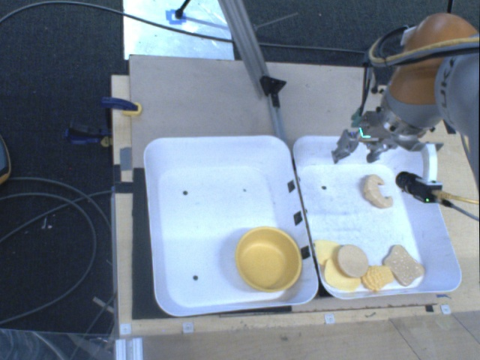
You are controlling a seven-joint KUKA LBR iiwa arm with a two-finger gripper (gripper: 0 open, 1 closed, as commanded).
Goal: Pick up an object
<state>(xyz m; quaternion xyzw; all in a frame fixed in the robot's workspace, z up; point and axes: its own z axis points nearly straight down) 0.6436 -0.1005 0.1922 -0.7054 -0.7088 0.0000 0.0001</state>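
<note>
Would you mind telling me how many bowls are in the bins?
1. The yellow bowl sits in the left bin, near its front right corner. Nothing seems hidden.

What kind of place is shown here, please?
Probably a robotics lab test bench: a robot arm's gripper hangs over two white bins of toy food such as a croissant, with loose cables lying on dark carpet.

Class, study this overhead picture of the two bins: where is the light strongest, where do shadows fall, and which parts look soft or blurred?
Camera view: the left bin and right bin look bright, nearly washed out; the yellow bowl casts a faint shadow on its lower side; the floor patch at top glares; the gripper and orange band look slightly soft, and the whole picture is low in detail.
</note>
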